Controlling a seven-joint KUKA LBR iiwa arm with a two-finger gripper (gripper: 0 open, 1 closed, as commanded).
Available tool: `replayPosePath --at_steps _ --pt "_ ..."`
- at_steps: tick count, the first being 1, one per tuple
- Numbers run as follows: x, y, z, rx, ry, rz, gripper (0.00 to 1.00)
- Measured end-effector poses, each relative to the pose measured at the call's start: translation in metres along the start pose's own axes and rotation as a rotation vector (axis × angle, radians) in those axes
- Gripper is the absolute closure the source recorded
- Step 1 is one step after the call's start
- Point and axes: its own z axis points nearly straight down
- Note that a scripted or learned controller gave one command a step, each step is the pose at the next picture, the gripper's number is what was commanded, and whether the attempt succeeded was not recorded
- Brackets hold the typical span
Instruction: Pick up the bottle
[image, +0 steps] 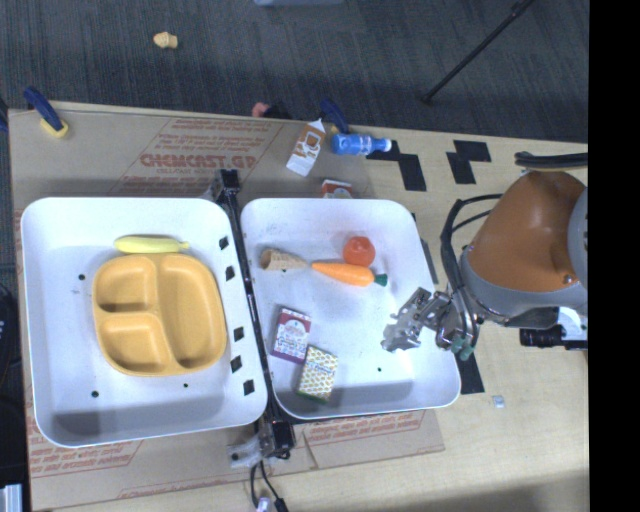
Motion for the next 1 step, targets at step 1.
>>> replayPosePath --at_steps 1 --pt "0.0006 0.0015 0.0038 -0.001 -0.001 0.515 1.00"
